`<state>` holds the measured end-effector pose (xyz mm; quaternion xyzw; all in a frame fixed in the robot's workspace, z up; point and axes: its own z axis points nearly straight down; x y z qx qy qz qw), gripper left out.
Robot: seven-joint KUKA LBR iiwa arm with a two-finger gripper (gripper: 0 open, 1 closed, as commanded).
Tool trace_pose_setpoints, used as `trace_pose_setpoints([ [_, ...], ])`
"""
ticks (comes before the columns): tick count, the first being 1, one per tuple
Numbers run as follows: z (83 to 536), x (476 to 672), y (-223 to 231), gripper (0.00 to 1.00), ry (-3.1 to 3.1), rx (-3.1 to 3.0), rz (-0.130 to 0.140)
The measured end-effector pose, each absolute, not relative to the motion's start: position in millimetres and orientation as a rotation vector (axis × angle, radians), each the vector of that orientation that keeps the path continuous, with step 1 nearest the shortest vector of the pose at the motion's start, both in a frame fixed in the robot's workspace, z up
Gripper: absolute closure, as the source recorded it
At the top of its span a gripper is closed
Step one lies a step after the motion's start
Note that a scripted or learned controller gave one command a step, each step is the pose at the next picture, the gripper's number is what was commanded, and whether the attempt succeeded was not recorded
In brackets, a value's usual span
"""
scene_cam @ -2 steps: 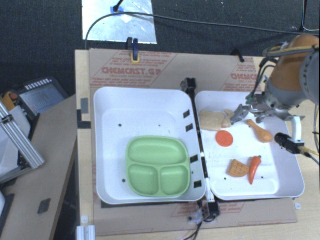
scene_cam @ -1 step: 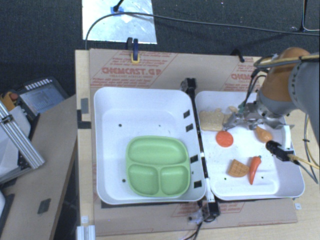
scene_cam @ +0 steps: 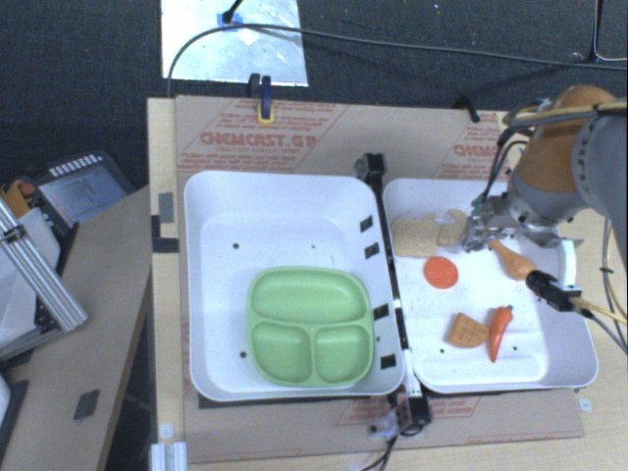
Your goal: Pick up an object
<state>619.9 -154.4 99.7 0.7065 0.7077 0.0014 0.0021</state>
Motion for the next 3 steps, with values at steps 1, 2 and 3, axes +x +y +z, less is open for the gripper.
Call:
trace_pose_setpoints([
  [1,145,626.6,-151,1.0,2.223,2.214,0.004],
  [2,198,635.0,-143,1.0,2.224,2.211,0.006],
  [3,236,636.2,-143,1.0,2.224,2.212,0.005],
])
